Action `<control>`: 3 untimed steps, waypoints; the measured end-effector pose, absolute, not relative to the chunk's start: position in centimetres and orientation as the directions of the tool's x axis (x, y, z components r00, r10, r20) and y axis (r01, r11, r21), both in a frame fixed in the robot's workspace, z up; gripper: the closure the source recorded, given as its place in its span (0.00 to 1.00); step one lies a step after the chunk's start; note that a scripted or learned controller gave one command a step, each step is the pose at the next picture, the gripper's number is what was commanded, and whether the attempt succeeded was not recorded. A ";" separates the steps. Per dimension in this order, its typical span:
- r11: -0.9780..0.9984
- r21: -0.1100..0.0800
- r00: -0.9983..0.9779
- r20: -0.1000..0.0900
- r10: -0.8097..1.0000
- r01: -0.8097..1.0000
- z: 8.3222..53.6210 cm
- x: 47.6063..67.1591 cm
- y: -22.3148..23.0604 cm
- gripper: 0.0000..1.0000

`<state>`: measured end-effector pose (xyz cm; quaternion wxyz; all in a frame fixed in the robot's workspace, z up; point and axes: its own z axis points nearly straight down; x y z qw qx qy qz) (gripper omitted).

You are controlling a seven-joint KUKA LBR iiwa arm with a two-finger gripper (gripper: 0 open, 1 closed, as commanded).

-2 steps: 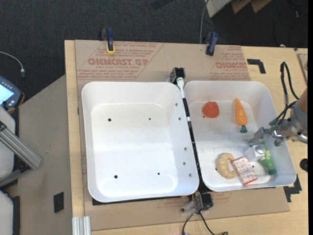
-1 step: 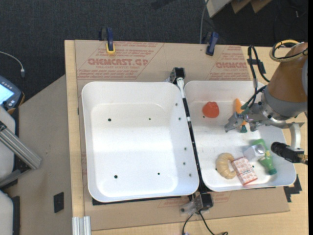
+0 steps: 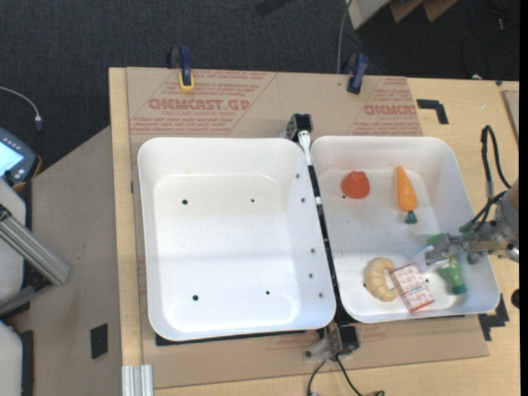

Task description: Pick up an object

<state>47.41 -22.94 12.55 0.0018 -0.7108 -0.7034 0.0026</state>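
The right bin [image 3: 462,180] holds a red tomato [image 3: 355,185], an orange carrot [image 3: 405,190], a pale croissant-shaped pastry [image 3: 380,277], a small red and white box [image 3: 412,288] and a green object [image 3: 454,279]. My gripper [image 3: 436,250] reaches in from the right edge, low over the bin's right side. It is just above the green object and to the right of the box. Its fingers look open, and I see nothing between them.
The left bin [image 3: 165,221] lies beside the right one, and a black hinge strip [image 3: 318,213] runs between them. Two clamps [image 3: 185,68] [image 3: 356,71] hold the brown board at the back. A cable [image 3: 488,159] hangs near the right rim.
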 end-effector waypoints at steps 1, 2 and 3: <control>0.000 0.014 0.000 -0.006 1.000 1.000 9.3 48.3 -16.9 0.00; -0.001 0.012 0.001 -0.005 1.000 1.000 9.2 48.2 -17.0 0.00; -0.002 0.016 0.002 -0.008 1.000 1.000 10.4 48.3 -17.1 1.00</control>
